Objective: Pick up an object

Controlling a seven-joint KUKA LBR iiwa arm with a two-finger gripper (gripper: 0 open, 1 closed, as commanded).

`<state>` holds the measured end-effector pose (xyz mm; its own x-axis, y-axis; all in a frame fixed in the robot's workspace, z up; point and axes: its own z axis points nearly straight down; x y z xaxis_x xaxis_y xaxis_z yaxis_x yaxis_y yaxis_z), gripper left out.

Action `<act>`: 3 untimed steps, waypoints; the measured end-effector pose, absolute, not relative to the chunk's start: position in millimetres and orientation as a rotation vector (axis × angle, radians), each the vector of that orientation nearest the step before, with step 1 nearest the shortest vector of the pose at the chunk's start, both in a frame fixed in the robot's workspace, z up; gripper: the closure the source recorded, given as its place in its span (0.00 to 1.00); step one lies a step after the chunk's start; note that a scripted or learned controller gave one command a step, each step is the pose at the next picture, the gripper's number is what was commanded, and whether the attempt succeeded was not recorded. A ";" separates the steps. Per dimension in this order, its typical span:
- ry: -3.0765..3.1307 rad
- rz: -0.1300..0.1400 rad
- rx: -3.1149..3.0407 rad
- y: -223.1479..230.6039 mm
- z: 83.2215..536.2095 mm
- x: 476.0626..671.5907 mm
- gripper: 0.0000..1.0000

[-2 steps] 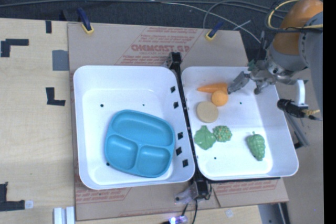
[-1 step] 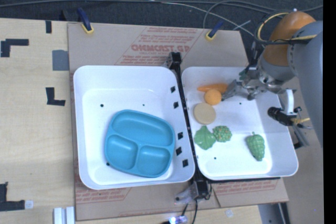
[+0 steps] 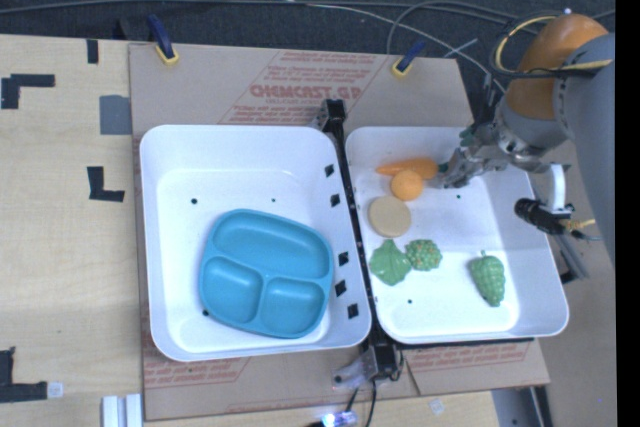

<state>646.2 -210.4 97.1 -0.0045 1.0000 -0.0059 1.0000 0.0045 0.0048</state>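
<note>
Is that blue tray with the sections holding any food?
Empty. The blue tray lies flat in the left bin, its three compartments showing bare blue.
</note>
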 end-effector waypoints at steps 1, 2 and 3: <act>2.221 0.002 2.217 -216.6 142.8 645.5 1.00; 2.222 0.002 2.219 -216.9 185.3 643.8 1.00; 2.221 0.004 2.215 -208.3 240.9 651.5 1.00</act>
